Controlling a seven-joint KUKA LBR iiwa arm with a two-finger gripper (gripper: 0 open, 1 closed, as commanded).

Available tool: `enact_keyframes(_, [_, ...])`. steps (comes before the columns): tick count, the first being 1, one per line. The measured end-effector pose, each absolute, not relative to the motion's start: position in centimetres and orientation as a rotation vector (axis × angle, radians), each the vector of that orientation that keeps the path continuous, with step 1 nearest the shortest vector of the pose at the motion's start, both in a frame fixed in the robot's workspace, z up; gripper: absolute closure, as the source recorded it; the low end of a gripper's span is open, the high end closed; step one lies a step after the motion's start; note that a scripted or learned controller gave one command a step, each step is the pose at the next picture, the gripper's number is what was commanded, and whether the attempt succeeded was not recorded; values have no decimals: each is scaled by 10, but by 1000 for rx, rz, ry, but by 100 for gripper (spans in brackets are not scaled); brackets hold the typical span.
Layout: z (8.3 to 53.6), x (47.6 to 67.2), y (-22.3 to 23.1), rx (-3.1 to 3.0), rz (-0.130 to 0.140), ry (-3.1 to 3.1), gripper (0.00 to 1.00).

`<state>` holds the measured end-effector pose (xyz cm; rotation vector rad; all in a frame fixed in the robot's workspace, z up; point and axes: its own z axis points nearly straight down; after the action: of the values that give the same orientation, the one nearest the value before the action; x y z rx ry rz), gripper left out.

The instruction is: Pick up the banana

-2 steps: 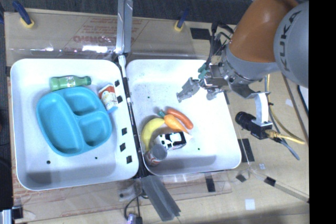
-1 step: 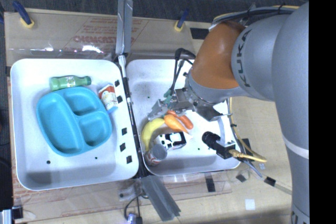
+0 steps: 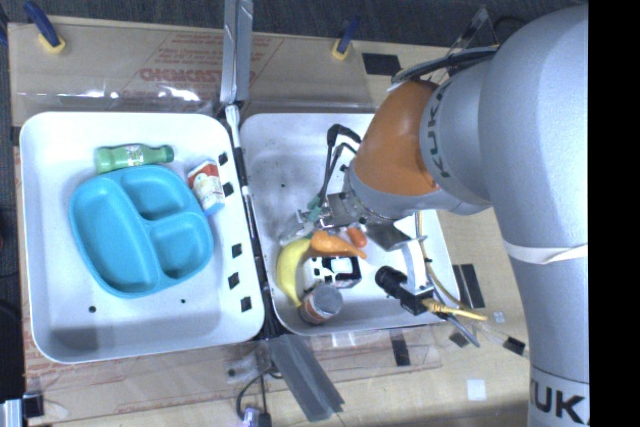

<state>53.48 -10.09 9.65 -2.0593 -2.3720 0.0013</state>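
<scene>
As the arm reached in from the right, I found the banana lying curved against the left wall of the right bin, just beside a carrot. The gripper hung near both; its state I could not tell. I judged the banana light, soft-skinned, smooth and easily bruised, best pinched across its thick middle. I counted one banana, one carrot, one green bottle, one blue tray, two bins.
</scene>
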Motion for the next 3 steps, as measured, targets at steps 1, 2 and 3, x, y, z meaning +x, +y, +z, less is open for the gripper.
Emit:
enact_keyframes(1, [90, 532, -95, -1880, 3, -2507, 0])
enact_keyframes(2, [98, 532, -95, -1872, 7, -2508, 100])
enact_keyframes(3, [98, 532, -95, -1872, 7, -2509, 0])
